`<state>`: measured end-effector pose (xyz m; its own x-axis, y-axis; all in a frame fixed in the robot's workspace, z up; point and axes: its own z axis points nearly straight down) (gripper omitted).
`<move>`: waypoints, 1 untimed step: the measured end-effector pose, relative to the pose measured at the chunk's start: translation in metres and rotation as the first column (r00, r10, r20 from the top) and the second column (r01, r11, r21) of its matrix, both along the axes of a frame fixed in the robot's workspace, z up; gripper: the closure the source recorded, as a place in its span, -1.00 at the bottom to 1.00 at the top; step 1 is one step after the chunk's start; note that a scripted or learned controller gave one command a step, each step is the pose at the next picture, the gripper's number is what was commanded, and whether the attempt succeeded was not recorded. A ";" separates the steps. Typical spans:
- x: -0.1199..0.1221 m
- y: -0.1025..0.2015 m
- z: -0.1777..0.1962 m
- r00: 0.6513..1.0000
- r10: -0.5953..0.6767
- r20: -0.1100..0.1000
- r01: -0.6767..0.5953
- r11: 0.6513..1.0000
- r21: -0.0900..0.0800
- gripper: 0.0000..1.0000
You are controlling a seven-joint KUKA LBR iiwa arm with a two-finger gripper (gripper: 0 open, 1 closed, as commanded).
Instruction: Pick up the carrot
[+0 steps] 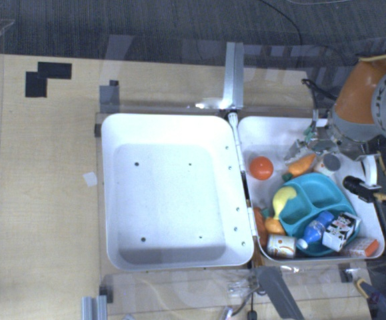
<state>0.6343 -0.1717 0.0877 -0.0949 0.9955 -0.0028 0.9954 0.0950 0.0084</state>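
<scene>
The carrot, orange with a green stub at its left end, lies at a slant in the right bin, just beyond the teal tray. My gripper hangs right over the carrot's upper right end, very close to it or touching it. The grey arm with its orange band comes in from the right edge. The view does not show the carrot lifted off the bin floor.
Crowded into the right bin are an orange ball, a teal divided tray, a yellow toy, a blue bottle, a black-and-white box and a small can. The left bin adjoins it.
</scene>
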 end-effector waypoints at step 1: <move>0.007 0.008 0.015 1.000 0.007 0.016 -0.007 1.000 0.006 1.00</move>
<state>0.6411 -0.1642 0.1024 -0.1016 0.9948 0.0013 0.9945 0.1016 0.0253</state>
